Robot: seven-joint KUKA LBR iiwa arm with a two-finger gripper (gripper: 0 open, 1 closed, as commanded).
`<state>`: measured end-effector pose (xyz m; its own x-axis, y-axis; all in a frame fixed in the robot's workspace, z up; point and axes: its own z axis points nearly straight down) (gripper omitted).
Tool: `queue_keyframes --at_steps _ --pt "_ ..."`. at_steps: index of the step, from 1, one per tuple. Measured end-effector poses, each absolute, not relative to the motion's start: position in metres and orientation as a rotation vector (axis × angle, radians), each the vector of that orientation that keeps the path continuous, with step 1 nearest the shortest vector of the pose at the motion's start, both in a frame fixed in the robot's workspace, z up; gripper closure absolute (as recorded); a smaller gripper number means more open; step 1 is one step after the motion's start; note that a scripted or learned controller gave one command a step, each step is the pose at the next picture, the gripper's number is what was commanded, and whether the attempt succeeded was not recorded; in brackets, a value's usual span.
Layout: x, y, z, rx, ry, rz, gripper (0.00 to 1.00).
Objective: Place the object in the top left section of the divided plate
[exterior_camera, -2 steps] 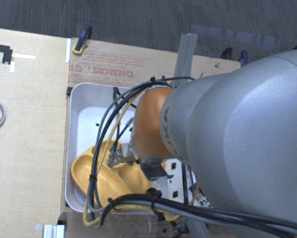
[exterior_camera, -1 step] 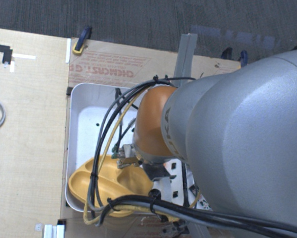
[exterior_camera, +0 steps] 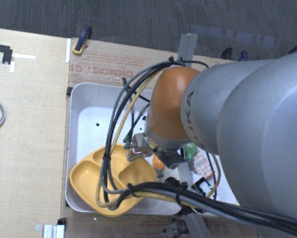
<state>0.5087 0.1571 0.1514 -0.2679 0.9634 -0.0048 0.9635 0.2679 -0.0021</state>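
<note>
**Arm low over the yellow plate, object close by**

The hand (exterior_camera: 152, 154) sits under the orange wrist band, at the plate's right rim; whether it is spread or pinching anything I cannot tell. A small orange object (exterior_camera: 159, 163) shows just below it, beside the divided plate (exterior_camera: 91, 178), which lies in the lower left of the white bin (exterior_camera: 85, 114).

To do this step well, the hand should probably travel over the ridge into the compartment nearest the frame's upper left and release low, keeping cables (exterior_camera: 115, 138) clear.

The object looks small, rounded, bright orange, mostly hidden.
</note>
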Motion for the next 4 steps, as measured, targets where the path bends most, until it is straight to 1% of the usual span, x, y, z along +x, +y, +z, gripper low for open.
queue_keyframes --at_steps 1,2,3,4 --pt "0.480 0.167 0.101 2.021 2.399 -0.008 1.00" --pt "0.477 0.109 0.192 2.440 1.979 -0.015 1.00" --pt "0.563 0.025 0.189 2.439 1.980 -0.011 1.00" --pt "0.567 0.089 0.189 2.458 1.957 -0.011 1.00"
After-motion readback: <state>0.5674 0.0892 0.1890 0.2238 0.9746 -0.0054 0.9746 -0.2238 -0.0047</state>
